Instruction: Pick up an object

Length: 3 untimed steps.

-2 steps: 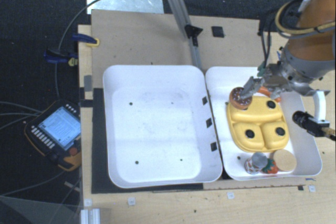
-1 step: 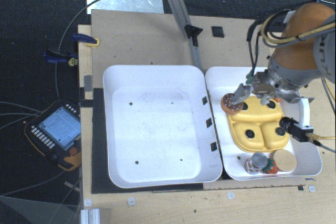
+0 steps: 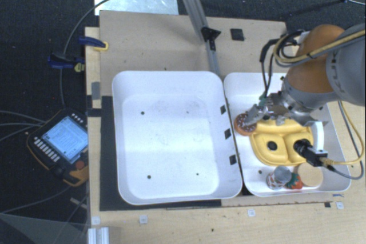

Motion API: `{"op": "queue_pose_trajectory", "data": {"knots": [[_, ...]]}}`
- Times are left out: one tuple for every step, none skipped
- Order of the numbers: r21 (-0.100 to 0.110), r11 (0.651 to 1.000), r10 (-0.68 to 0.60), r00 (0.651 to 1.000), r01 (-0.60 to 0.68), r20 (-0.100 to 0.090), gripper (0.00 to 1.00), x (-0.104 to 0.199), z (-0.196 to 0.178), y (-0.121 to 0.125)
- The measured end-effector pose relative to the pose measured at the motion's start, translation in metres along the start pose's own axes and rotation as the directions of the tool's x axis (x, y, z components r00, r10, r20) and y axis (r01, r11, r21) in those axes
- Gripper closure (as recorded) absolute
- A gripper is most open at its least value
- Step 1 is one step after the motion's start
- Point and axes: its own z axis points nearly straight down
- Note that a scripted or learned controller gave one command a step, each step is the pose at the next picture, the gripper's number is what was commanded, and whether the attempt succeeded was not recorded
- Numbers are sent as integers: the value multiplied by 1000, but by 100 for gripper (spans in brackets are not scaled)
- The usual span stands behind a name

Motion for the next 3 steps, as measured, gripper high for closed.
{"op": "queue_pose_trajectory", "data": {"knots": [[-22, 1000, 5, 1000, -4, 14, 0, -7, 43, 5], [-26, 1000, -1, 1000, 1, 0, 100, 0, 29, 8], [-9, 1000, -3, 1000, 3, 1, 100, -5, -15, 9]]}}
